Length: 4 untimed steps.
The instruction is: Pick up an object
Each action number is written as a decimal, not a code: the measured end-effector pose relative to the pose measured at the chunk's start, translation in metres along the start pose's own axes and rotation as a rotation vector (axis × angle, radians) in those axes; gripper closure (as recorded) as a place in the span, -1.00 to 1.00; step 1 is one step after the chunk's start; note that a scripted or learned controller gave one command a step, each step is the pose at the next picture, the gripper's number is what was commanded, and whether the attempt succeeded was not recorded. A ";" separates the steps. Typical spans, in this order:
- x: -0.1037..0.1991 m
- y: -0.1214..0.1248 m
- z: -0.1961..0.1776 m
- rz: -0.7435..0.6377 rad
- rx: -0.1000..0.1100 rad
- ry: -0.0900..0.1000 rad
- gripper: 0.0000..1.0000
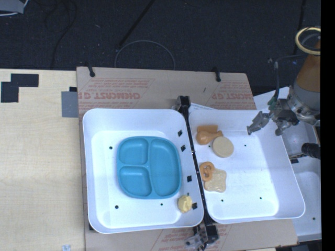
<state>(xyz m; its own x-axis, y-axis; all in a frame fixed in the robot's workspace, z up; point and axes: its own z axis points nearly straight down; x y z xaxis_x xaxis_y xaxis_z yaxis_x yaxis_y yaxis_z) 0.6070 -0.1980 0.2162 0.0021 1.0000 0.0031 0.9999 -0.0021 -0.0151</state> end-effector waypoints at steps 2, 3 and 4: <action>-0.001 0.008 0.036 -0.003 -0.009 -0.002 -1.00; 0.000 0.007 0.101 -0.002 -0.007 -0.001 -1.00; 0.001 0.009 0.125 -0.002 -0.016 -0.002 -1.00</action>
<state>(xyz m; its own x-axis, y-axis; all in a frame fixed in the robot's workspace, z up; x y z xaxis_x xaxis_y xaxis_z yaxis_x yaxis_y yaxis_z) 0.6142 -0.1969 0.0911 0.0001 1.0000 0.0013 1.0000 -0.0001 0.0006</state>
